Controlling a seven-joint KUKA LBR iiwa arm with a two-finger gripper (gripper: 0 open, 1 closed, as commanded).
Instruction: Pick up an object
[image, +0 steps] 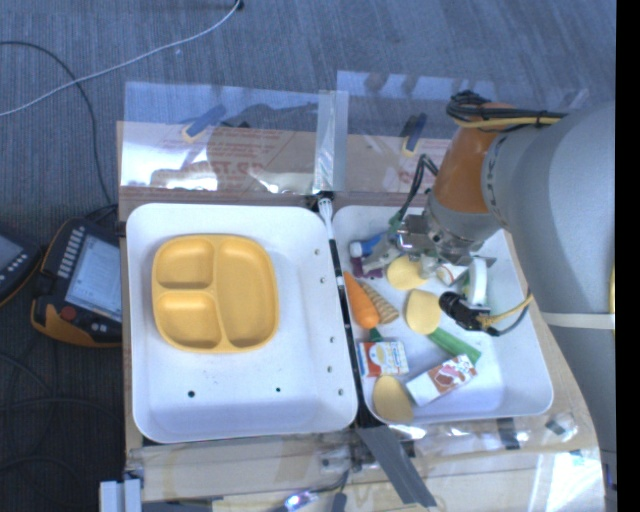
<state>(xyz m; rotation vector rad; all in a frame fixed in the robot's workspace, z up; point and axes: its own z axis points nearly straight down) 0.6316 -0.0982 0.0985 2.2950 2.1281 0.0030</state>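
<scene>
**Gripper low over the clutter in the right bin**

The likeliest target is the pale yellow round piece near the far-left part of the right bin, since the gripper sits just above and beside it. Whether the tool is open, closed or gripping anything cannot be told — the wrist hides that end. Nothing is seen held.

Around it lie a second yellow piece, an orange carrot along the bin's left wall, a waffle cone touching the carrot, a green stick, a small carton with red print, a red-and-white box and a tan round piece at the near-left corner.

The left bin carries a yellow divided plate toward its far side.

My judgement: this is the reach-and-grasp step, not yet a lift. The next move calls for closing on one item alone, because the neighbours crowd closely, then rising straight up.
</scene>
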